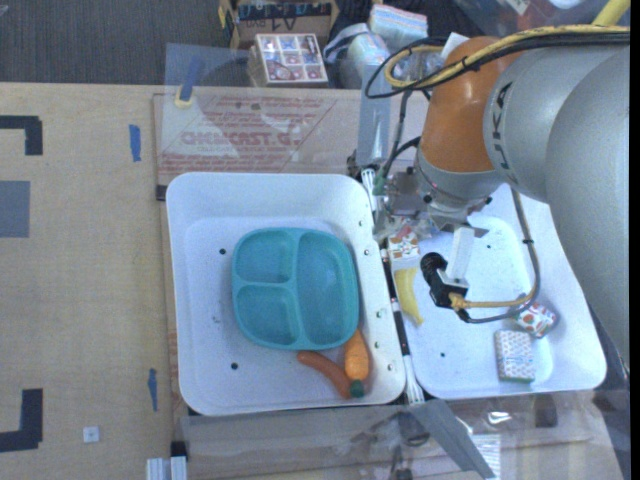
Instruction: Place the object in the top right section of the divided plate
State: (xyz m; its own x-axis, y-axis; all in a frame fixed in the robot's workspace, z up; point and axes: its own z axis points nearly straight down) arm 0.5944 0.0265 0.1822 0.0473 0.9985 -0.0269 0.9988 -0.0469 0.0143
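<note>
The arm (540,118) hung over the right bin (560,368), its gripper (405,223) above the banana (407,296), whose long axis ran toward the camera; grip state unclear. The teal divided plate (296,288) sat left, in the other bin (200,218).

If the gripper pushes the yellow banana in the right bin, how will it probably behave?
The banana looks like a smooth, curved toy, so it may pivot or slide on the right bin floor instead of moving straight. It lies beside the bin's left wall, which could stop it. It seems small, probably light and stiff.
</note>
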